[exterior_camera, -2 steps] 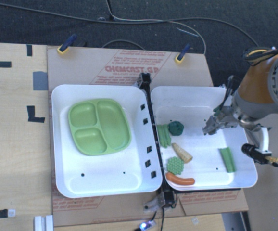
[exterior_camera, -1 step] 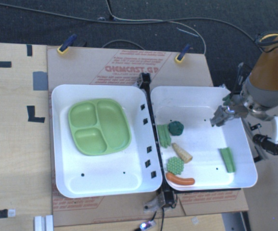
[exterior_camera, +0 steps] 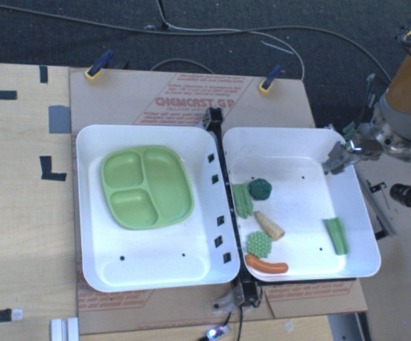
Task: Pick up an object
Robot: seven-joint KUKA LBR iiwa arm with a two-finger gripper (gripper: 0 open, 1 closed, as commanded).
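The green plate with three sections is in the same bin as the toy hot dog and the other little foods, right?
Not quite. The camera view shows the green plate alone in the left bin. The toy hot dog and the other little foods lie in the right bin.

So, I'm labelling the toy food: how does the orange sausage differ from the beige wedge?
The orange sausage is long, rounded and lies near the right bin's front wall; the beige wedge is shorter, tapered, paler and sits farther back. Both lie flat in that bin.
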